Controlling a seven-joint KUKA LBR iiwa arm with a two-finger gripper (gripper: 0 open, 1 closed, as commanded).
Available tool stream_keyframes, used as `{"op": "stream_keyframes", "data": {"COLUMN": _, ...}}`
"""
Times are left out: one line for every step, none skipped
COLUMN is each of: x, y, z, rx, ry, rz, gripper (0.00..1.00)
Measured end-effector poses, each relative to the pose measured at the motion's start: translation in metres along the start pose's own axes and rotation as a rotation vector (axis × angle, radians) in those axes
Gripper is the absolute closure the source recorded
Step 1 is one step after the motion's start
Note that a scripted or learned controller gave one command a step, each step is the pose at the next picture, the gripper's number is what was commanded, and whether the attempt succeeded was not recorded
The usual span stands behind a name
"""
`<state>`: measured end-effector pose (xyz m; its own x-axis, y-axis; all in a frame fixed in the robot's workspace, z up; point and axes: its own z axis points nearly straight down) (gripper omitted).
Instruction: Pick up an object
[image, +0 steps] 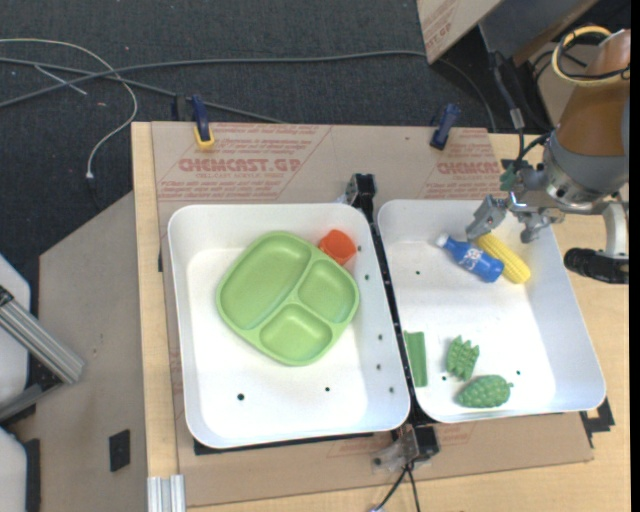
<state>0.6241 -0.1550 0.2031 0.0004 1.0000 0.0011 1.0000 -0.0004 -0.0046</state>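
My gripper (509, 222) hangs over the far part of the right bin (570, 330), its two grey fingers spread apart and open, with nothing between them. Just below it lie a blue bottle (472, 258) and a yellow corn cob (506, 258), side by side. Near the right bin's front edge sit a green strip (416, 357), a small green leafy piece (461, 355) and a green bumpy lump (485, 391). The left bin (200, 380) carries a green divided plate (288, 297) with an orange object (338, 244) at its far edge.
Both bins rest on a cardboard sheet (250, 160) held by blue clamps (203, 122) at the back. A black clip (361, 188) sits between the bins' far corners. Cables trail over the dark floor at the left.
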Motion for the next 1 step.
{"op": "stream_keyframes", "data": {"x": 0.0, "y": 0.001, "z": -0.0018, "rx": -0.004, "ry": -0.001, "rz": -0.001, "gripper": 0.0}}
